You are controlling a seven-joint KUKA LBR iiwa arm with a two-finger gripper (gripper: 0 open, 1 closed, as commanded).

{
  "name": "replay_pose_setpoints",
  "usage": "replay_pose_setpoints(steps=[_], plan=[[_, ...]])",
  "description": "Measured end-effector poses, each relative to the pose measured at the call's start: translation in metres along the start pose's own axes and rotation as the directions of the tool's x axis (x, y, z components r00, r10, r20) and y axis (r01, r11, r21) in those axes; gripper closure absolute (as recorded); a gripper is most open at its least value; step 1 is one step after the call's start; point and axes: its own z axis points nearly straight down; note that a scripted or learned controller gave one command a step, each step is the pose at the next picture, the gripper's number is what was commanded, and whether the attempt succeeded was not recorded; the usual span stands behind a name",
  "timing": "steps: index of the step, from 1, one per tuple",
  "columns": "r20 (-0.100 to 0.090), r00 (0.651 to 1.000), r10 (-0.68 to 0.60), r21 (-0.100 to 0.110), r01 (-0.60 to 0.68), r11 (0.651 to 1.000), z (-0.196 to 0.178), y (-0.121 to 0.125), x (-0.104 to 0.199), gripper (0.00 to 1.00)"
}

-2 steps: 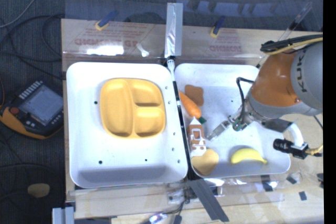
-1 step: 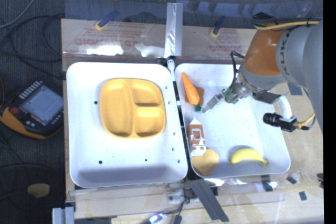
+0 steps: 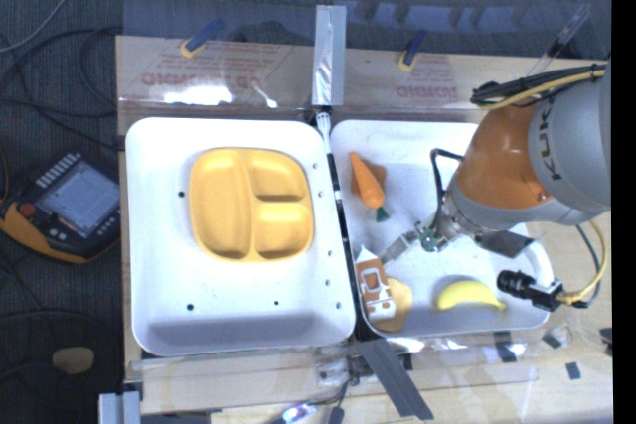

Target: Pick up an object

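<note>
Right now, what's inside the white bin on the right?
The right bin holds a carrot, a banana and an orange-and-white packet. The arm covers its far corner, so anything beneath it stays hidden.

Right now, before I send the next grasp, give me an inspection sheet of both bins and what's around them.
Surface: two shallow white bins side by side, left bin and right bin.
Job's things: in the right bin, a carrot near the divider, a banana near the front, and an orange-and-white packet in the front left corner.
Clutter: a yellow divided tray in the left bin.
Grippers: the tool hangs low in the right bin between carrot and packet; nothing seen between its fingers.
Cables: black and yellow cables on the arm; loose leads on the floor at left.
Surroundings: a handheld pendant on dark carpet left of the bench.
</note>
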Motion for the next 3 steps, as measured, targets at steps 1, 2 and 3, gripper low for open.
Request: replay_pose_setpoints(steps=[1, 2, 3], plan=[[-0.007, 0.996, 0.084, 0.002, -0.084, 0.996, 0.002, 0.048, -0.054, 0.00], [-0.010, 0.999, -0.035, 0.010, 0.035, 0.999, 0.004, 0.125, -0.058, 0.00], [0.006, 0.999, -0.038, -0.006, 0.038, 0.999, -0.018, 0.130, -0.062, 1.00]])
